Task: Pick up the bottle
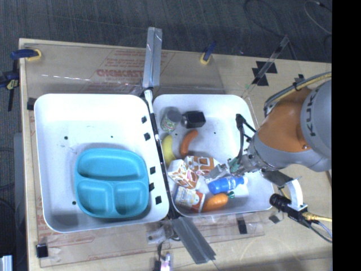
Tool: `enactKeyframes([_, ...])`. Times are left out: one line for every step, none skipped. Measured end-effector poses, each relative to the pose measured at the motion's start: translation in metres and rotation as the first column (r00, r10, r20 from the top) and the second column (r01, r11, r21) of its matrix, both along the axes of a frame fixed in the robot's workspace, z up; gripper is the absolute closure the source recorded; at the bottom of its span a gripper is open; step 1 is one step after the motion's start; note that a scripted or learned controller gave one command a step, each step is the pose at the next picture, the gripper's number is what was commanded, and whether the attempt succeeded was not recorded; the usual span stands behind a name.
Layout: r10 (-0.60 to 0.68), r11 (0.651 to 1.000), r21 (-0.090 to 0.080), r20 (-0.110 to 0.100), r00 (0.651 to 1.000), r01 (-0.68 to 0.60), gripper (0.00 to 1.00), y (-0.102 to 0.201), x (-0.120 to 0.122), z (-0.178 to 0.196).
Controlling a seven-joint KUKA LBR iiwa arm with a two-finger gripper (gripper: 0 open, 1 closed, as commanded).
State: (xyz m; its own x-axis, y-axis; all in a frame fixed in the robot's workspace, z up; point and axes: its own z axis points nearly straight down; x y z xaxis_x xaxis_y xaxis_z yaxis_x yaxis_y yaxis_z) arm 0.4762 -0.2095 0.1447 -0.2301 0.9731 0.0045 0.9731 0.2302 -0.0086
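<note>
The bottle (227,184) is small and pale, with a blue label and a blue cap. It lies on its side in the right bin (225,109), near the front right corner. My gripper (240,165) hangs low in that bin, just above and behind the bottle's right end. The grey wrist and orange band (285,130) hide its upper part. Nothing visibly rests in the gripper, and the bottle still lies on the bin floor among other items.
Beside the bottle lie crumpled snack packets (190,173) and an orange carrot (215,202). Farther back are a banana (167,149), a sausage (188,143), a can (171,119) and a black block (194,118). The left bin (56,123) holds a blue divided tray (114,181).
</note>
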Motion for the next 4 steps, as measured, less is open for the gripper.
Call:
enactKeyframes([0.002,1.000,0.000,0.003,1.000,-0.002,0.00,0.0003,0.0006,-0.0565])
enactKeyframes([0.010,1.000,-0.001,0.003,1.000,-0.010,0.00,0.0000,0.0001,-0.0548])
enactKeyframes([-0.063,0.998,-0.002,0.002,0.998,0.063,0.00,-0.0014,-0.0007,-0.0487])
enactKeyframes([-0.058,0.998,0.000,0.001,0.998,0.058,0.00,-0.0003,0.0000,-0.0561])
